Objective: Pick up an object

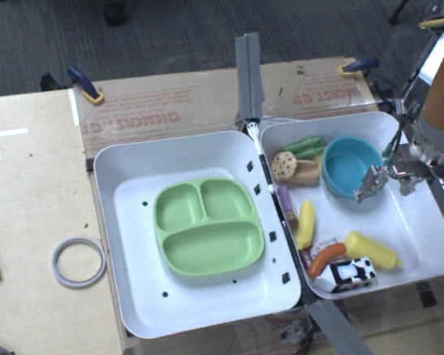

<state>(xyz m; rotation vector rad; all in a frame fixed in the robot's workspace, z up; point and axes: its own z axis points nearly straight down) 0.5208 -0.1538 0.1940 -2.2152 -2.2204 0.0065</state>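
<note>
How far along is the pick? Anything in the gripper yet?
Nothing looks picked yet. The gripper sits low at the right rim of the blue bowl in the right bin, with nothing visibly between its fingers. The banana, yellow bottle, hot dog and cookie all lie in that bin. Left to do: close on an object and lift it clear.

The desk (26, 184) is showing a pale wooden top, and two white bins are sitting on it side by side. The left bin (126, 227) is lying next to the right bin (428, 242), their inner rims touching. Left of the left bin, well apart, a grey ring (78, 261) is lying flat. Behind both bins a sheet of printed cardboard (163, 111) is lying, held by a blue-and-yellow clamp (86, 85).
</note>
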